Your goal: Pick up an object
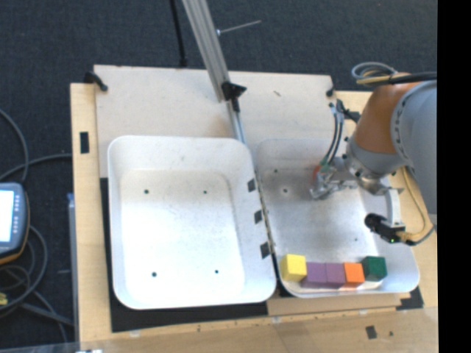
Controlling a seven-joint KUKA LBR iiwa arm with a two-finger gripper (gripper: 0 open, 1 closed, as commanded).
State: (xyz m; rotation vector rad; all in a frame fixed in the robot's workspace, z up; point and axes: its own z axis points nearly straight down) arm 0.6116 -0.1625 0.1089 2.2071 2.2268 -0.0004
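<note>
A row of small blocks lies along the near wall of the right bin (294, 153): a yellow block (295, 265), two purple blocks (326, 273), an orange block (354, 272) and a green block (374, 267). My gripper (321, 185) hangs low over the upper middle of that bin, well behind the blocks. A small red-orange spot shows beside it, too small to identify. Wrist hardware hides the fingers.
The left bin (118, 197) sits beside the right one on the bench. A slanted metal pole (210, 43) rises from the bench behind the bins. The grey arm with its orange band (379, 120) covers the right bin's far right corner.
</note>
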